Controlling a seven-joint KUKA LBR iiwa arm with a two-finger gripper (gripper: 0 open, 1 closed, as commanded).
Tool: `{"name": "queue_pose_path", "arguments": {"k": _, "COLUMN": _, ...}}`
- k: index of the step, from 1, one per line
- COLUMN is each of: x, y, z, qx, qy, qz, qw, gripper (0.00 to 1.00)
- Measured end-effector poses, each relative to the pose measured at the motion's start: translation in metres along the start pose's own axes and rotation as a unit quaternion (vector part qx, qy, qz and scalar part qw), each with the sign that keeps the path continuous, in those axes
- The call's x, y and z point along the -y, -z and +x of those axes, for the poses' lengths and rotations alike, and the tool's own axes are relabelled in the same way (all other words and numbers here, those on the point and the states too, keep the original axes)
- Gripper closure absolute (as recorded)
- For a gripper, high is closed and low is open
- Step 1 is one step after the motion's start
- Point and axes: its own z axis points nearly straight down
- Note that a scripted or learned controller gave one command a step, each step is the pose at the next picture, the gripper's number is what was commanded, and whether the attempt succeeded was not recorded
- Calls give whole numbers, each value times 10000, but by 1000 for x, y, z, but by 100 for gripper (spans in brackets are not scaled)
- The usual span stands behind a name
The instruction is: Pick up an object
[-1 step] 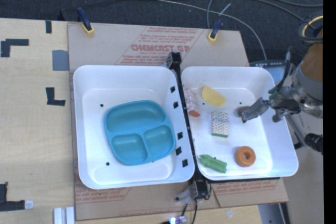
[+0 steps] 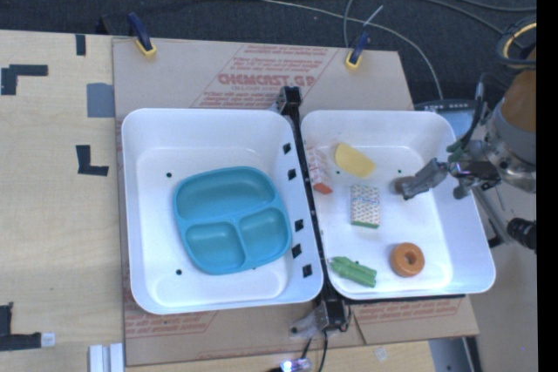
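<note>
On the bench, 2 white bins sit side by side. Left bin (image 2: 139, 187) holds a blue divided plate (image 2: 232, 219), the largest item. Right bin (image 2: 436, 131) holds the likely pick targets: a patterned sponge (image 2: 365, 206) near the middle, a yellow block (image 2: 354, 159) behind it, a green toy (image 2: 354, 271) at the front beside a brown donut (image 2: 407, 259), and a small clear-wrapped red-tipped item (image 2: 319, 174) by the divider. The gripper (image 2: 417, 182) hovers over the right bin's right side, carrying nothing; I cannot tell its opening. Judging by this, nothing is grasped yet: approach, closing and lifting all remain.
</note>
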Motion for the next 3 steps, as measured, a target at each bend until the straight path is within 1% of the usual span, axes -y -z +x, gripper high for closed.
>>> {"name": "queue_pose_path", "arguments": {"k": 1, "x": -8, "y": -60, "z": 0, "qx": -4, "qy": -2, "qz": 26, "qw": 10000, "gripper": 0}}
{"name": "queue_pose_path", "arguments": {"k": 2, "x": -9, "y": -106, "z": -6, "qx": -1, "qy": -4, "qz": 21, "qw": 10000, "gripper": 0}}
{"name": "queue_pose_path", "arguments": {"k": 3, "x": 0, "y": -166, "z": 0, "qx": -7, "qy": -4, "qz": 28, "qw": 10000, "gripper": 0}}
